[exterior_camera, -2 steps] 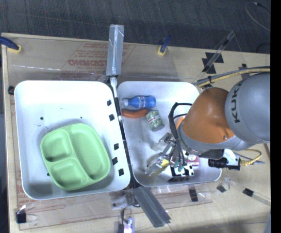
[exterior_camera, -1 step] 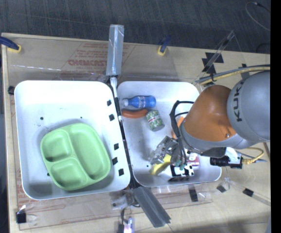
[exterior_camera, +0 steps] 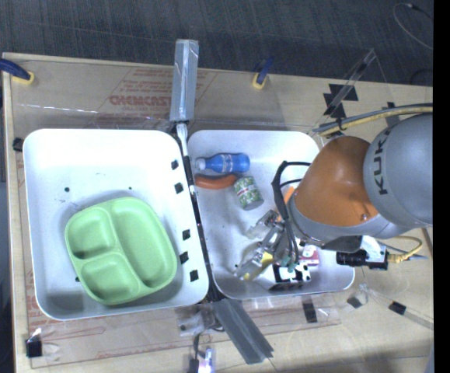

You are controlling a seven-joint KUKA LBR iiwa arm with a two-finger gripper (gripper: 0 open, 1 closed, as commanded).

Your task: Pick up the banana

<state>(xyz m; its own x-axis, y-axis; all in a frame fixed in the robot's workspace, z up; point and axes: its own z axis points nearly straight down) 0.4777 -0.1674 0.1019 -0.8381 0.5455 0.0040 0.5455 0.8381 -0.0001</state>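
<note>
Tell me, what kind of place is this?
Probably a robotics lab test bench: a grey arm with an orange band reaches over two shallow white bins, and blue clamps hold the wooden bench.

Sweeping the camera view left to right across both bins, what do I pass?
Green divided tray in the left bin → blue bottle above an orange-brown item → small green can → hand low in the right bin → orange band on the arm.

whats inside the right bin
In the right bin: a blue bottle, an orange-brown sausage-like thing, a small green can and the gripper over something yellow, perhaps the banana. The arm covers the bin's right part.
</note>
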